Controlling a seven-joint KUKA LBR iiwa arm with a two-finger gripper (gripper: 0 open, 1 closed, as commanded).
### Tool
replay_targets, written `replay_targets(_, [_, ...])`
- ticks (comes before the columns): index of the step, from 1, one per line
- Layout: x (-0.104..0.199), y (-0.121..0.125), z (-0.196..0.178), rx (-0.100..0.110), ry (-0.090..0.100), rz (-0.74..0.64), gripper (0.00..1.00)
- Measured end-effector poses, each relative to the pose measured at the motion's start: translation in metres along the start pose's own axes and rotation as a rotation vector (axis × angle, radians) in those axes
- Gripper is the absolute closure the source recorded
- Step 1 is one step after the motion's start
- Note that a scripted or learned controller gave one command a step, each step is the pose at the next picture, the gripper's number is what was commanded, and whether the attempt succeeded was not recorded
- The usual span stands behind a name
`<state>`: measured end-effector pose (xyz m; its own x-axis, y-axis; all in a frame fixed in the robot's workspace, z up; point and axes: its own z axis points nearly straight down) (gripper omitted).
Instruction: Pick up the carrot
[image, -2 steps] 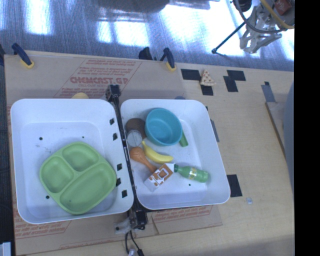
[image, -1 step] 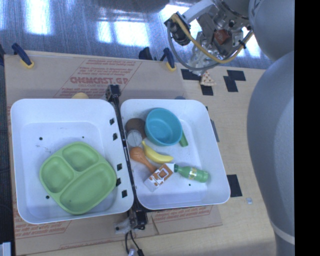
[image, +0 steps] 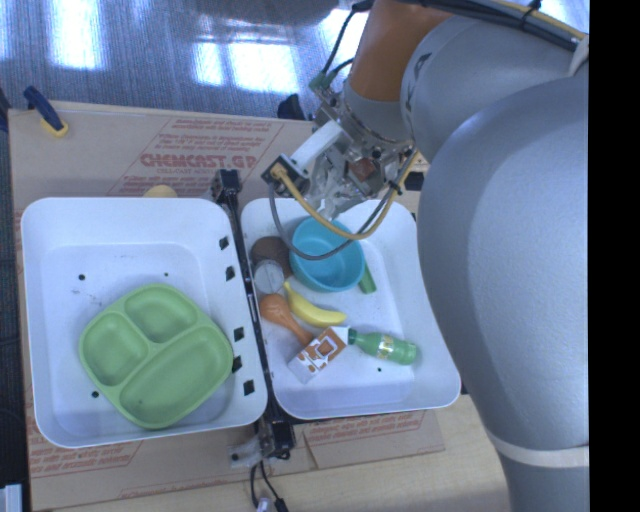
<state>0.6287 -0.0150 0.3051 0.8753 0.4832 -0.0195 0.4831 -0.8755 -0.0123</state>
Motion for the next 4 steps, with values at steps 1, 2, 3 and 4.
replay_targets(1, [0.038, -0.163, 0.004, -0.008, 0.010, 0.042, 1.00])
replay_targets(2, [0.041, -0.153, 0.187, -0.003, -0.007, -0.011, 1.00])
replay_targets(3, [0.044, -0.152, 0.180, -0.008, 0.005, -0.013, 0.00])
replay_targets(4, [0.083, -0.134, 0.178, -0.009, 0.011, 0.168, 0.00])
